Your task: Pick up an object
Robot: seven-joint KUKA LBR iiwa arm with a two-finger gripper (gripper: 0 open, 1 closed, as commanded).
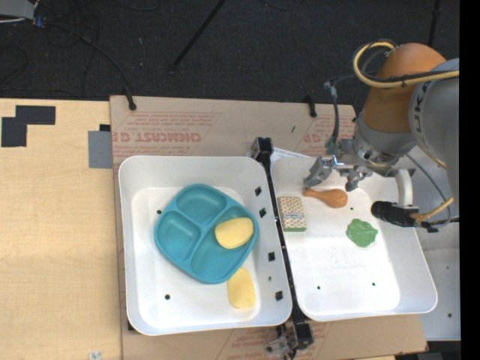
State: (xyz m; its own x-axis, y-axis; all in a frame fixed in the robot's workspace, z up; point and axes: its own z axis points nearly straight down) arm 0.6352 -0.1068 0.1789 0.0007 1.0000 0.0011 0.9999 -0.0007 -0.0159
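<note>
Over the right bin now, claw hanging at the upper middle of the frame, fingers spread wide, nothing between them. Directly below it: an orange drumstick-shaped toy, lying flat along the bin's upper part, thick end toward the right. Looks like the chosen target, judging by how closely the claw sits above it. Just left of it, a small patterned block against the divider; lower right, a green leafy piece, well apart. Over in the left bin, a teal divided plate carrying one yellow lump, another yellow lump beside the plate's lower edge.

Best approach from here, as a judgement: straight down, fingers straddling the toy across its narrow width, not along its length. Centred on the thicker body rather than the thin handle end, to avoid a pivot on lifting. Low enough for the tips to pass the widest part before closing. Worth keeping clear of the patterned block on the left. Rounded, smooth shape, so likely to squirt sideways under an off-centre squeeze.
</note>
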